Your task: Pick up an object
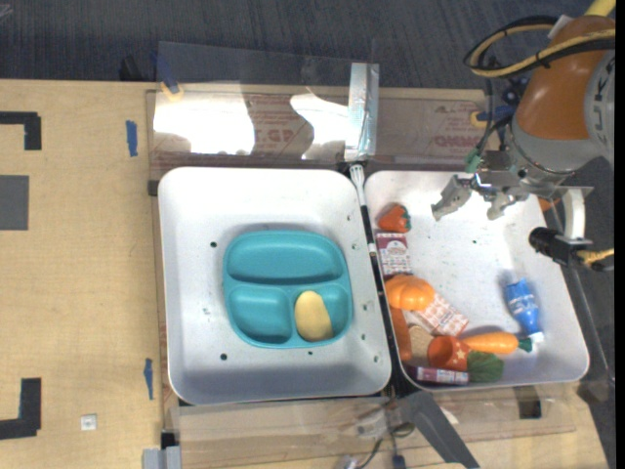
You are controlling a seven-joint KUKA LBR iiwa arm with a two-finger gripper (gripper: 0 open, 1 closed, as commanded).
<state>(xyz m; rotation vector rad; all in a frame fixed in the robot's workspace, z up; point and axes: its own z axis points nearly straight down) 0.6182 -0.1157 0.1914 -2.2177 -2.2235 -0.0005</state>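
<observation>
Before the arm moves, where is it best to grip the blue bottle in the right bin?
Probably across the middle of the blue bottle, coming straight down. It lies flat and apart from the other toys, near the right bin's right wall, so its long sides look free. The gripper is open.

Tray (256, 262) in left bin (186, 262); potato (312, 316) in tray

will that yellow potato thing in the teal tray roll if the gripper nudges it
Probably. The potato looks smooth and rounded, so a nudge would likely roll it, though the teal tray's compartment wall should contain it. Its egg shape could slip between fingers.
</observation>
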